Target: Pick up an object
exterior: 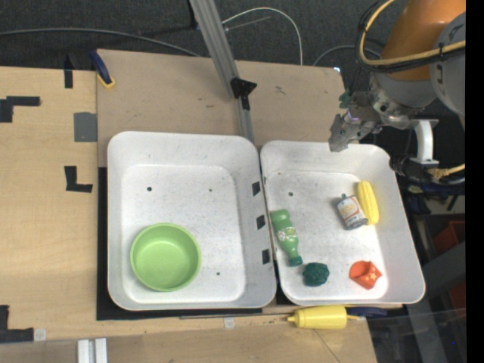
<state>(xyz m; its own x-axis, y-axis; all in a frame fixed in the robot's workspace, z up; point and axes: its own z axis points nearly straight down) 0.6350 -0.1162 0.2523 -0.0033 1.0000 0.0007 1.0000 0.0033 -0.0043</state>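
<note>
Plywood bench (174, 97) in pale tan carries two shallow white bins side by side, with black tape marks on its left part and dark floor and cables beyond its far edge. A grey metal pole (215, 32) slants down to the seam between the bins.

The gripper (340, 136) hangs over the far rim of the right bin (318, 157), up by its back edge; whether its fingers are parted or closed cannot be told, and nothing shows between them.

The left bin (181, 165) holds a round, smooth green bowl (165, 257) in its near-left part. In the right bin, well nearer the camera than the gripper, lie a yellow corn cob (368, 201) touching a small labelled can (350, 212), a green bottle (286, 237) along the left wall, a dark green broccoli-like lump (316, 274) and a red angular toy (365, 274). A yellow squeeze bottle (321, 318) lies on its side on the bench, just outside the right bin's near rim.
</note>
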